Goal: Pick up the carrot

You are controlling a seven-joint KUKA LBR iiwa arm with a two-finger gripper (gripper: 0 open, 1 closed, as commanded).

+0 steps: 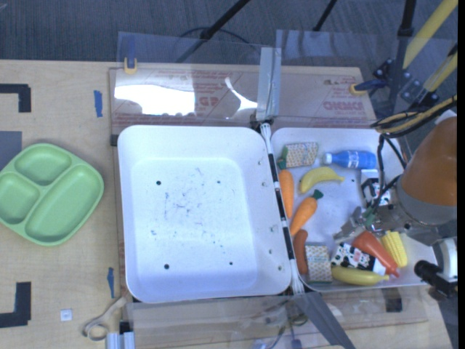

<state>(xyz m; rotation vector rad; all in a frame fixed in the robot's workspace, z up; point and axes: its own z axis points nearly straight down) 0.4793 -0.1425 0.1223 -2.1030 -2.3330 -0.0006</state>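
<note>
The wooden counter [65, 100] carries two white bins [138, 158] side by side, with a green divided plate [49, 193] well left.

The carrot [304, 214] I was to pick up: orange, tapered, green-tipped, lay slantwise in my right bin, leaf end up-right, beside the divider and just under a yellow banana.

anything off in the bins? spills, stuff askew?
Nothing spilled or damaged. All the toys crowd the right bin: carrots lie against the divider, with bananas, a corn cob and a blue bottle around them. The claw sits low among them.
</note>
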